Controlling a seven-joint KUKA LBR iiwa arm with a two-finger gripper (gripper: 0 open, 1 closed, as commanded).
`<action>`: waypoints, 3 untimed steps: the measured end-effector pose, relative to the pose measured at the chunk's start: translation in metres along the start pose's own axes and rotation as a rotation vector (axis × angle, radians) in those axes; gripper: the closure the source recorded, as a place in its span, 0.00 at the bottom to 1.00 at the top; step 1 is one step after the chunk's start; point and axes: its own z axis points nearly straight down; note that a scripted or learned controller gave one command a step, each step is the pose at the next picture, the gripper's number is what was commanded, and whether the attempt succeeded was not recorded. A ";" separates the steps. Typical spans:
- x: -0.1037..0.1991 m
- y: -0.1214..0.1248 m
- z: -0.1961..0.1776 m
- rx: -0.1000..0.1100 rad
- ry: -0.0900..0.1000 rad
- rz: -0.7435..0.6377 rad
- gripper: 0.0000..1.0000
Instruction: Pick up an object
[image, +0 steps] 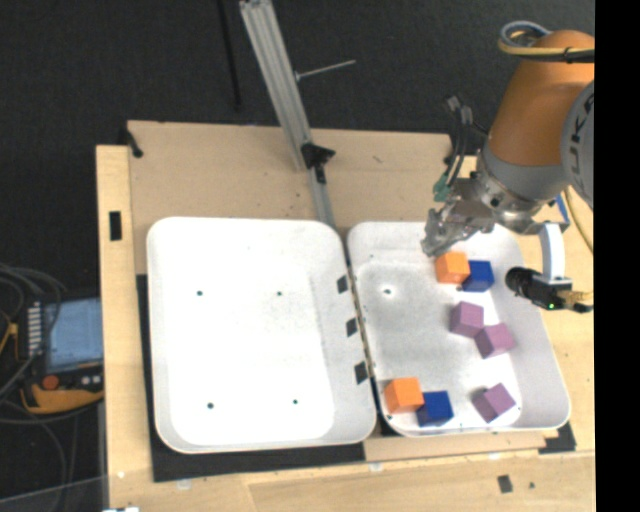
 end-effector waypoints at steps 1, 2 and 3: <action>0.050 0.019 0.009 0.000 -0.001 0.001 1.00; 0.096 0.024 0.027 0.003 0.000 0.001 1.00; 0.143 0.023 0.025 0.000 0.000 0.001 1.00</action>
